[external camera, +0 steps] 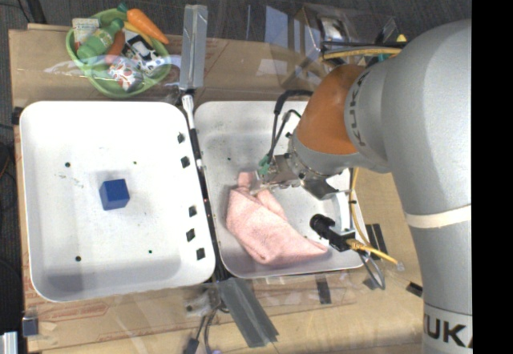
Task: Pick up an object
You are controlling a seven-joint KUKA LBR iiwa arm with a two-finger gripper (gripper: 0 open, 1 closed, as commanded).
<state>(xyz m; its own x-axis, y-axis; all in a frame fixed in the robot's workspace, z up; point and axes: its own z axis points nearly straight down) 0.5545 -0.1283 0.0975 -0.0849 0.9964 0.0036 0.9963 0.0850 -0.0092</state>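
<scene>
Dark carpet runs across the top of the scene, and below it sits the table (pixel 48 48), a pale wooden surface carrying two shallow white bins side by side. Left bin (pixel 48 184) first: a small blue cube (pixel 115 193) sits alone, a little left of centre, well apart from every wall. Right bin (pixel 212 152) now, and that's where the action is: a pink cloth (pixel 268 228) lies crumpled across its lower half, stretching from the middle toward the near right corner.

Down comes the arm (pixel 417 120), big and grey, sweeping in from the right, with its orange band (pixel 329 116) curving just above the wrist. The wrist is bent over the right bin, pointing down and to the left. At its tip, the claw (pixel 268 172) sits right at the upper edge of the pink cloth, touching or very nearly touching the fabric where it bunches up. Whether the claw is spread or pressed together, I cannot tell from this angle; the wrist housing crowds the tip. No fabric is clearly pinched.

A black fitting with a yellow cable (pixel 353 244) hangs off the wrist over the bin's near right corner, just beside the cloth.

Up at the table's far left corner, a green bowl (pixel 100 84) holds a jumble of toy food, an orange carrot (pixel 146 24) poking out on top.
</scene>
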